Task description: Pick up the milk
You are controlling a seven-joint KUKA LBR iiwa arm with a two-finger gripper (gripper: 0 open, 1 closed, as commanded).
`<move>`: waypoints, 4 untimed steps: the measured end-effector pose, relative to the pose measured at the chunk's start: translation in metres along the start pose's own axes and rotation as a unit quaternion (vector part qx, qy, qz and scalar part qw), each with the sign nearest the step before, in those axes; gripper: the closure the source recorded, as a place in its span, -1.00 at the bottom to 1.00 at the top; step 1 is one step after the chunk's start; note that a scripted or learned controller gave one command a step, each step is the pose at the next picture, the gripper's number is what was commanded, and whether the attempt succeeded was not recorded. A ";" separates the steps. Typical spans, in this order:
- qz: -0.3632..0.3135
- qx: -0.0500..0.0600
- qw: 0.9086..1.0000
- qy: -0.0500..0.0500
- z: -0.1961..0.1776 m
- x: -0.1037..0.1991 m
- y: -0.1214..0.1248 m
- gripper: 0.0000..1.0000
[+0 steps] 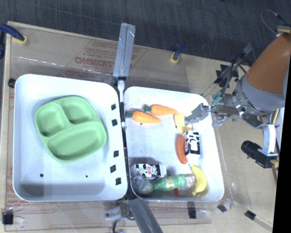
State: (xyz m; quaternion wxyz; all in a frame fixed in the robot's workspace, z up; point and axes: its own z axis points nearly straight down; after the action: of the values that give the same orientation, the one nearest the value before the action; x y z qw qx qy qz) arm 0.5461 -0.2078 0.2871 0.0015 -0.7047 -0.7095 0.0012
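milk [148, 169] near right bin [137, 96] front-left corner, bottle [172, 184] beside | jaws [197, 112] state unclear, over right rim

There are two white bins [25, 178]. One green divided plate [71, 127] lies in the left bin. In the right bin there are two carrots [146, 118], one sausage [182, 149], one banana [199, 178], one green bottle [172, 183] and two milk cartons [148, 169].
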 end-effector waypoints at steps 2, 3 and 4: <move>-0.028 0.001 1.000 0.000 0.035 0.015 0.001 -1.00; -0.070 0.001 0.998 0.000 0.141 -0.003 -0.019 -1.00; -0.066 -0.002 0.998 -0.001 0.061 -0.003 -0.015 -1.00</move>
State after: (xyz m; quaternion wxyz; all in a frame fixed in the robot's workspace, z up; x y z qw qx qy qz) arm 0.5314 -0.2112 0.2263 -0.0002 -0.6564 -0.7544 0.0001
